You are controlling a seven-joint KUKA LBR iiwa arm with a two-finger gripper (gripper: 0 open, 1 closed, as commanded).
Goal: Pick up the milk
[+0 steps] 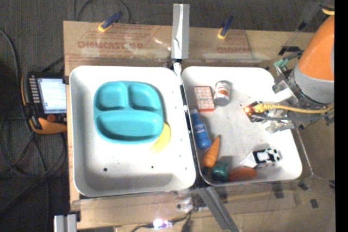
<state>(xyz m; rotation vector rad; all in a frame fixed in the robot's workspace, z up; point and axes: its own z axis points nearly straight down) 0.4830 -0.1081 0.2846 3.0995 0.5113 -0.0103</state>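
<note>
The milk (267, 157) — a small black-and-white carton lying on its side in the right bin (239, 76) — is probably light, crushable; grip its flat sides. Gripper (272, 117) hovers above; jaws' state cannot be told.

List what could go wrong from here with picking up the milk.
1. The milk carton lies tipped near the right bin's front corner, so the wall may block a finger.
2. The gripper sits above and apart from it, so closing now would catch nothing.
</note>
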